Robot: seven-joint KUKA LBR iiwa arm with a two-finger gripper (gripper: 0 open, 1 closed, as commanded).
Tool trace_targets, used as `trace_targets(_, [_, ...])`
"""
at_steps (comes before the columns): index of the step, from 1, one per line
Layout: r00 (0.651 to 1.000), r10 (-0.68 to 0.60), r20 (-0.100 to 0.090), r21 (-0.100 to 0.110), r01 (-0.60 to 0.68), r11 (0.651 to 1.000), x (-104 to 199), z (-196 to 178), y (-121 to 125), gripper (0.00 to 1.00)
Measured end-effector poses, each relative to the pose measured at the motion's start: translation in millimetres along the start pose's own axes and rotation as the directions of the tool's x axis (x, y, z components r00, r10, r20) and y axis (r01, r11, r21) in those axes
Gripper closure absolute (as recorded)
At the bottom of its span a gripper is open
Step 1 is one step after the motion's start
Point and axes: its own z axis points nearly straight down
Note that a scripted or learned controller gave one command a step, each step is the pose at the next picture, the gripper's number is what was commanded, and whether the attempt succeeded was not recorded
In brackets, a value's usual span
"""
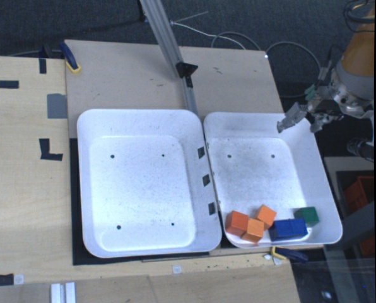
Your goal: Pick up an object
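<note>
In the right bin [257, 163], several small blocks crowd the near right corner. Three are orange: one [238, 221] to the left, one [266, 214] behind, one [255, 230] in front. A blue block [287, 230] lies beside them, and a green block [308, 215] sits behind it near the right wall. My gripper [301, 123] hangs above the bin's far right corner, well away from the blocks. It is open and nothing is between its fingers [289, 120].
The left bin [137, 182] lies alongside the right one. A slanted metal rail [166, 33] runs down to the gap between the bins. Cables [238, 43] lie on the bench behind. A yellow-blue clamp [282, 254] sits at the near rim.
</note>
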Motion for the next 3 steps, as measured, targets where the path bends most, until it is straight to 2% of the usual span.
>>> trace_targets(1, [1.000,-0.003,-0.001,0.002,0.003,1.000,2,-8,2,1.00])
trace_targets(3, [1.000,-0.004,-0.003,0.004,0.004,1.000,75,-3,-75,1.00])
